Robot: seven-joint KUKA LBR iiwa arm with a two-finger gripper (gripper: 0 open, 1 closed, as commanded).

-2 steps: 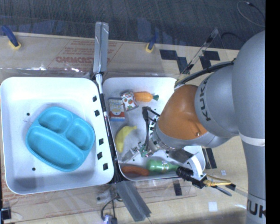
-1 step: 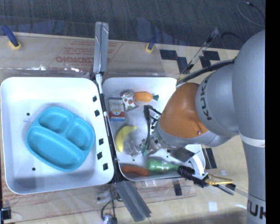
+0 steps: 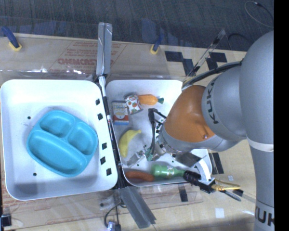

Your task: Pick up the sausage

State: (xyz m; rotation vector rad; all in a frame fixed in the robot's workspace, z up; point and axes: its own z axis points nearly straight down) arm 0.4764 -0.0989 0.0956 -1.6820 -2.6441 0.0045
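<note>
We start with the arm (image 3: 231, 109), filling the right side and bending down over the right bin (image 3: 176, 85), while the left bin (image 3: 9, 129) holds the blue divided plate (image 3: 62, 142). The gripper (image 3: 147, 153) hangs low in the right bin, beside the banana (image 3: 127, 141) and just above the green bottle (image 3: 167, 171) (whether it is clenched or released, we cannot tell from up here). Our target, the sausage (image 3: 139, 176), lies flat along the bin's near wall, left of the bottle and touching or almost touching it. To do this well, we judge the gripper needs to shift toward that near wall, straddle the sausage across its width, and stay clear of the bottle and bin rim. Small items, a carrot (image 3: 149, 99) and a carton (image 3: 119, 112), sit well apart.
</note>
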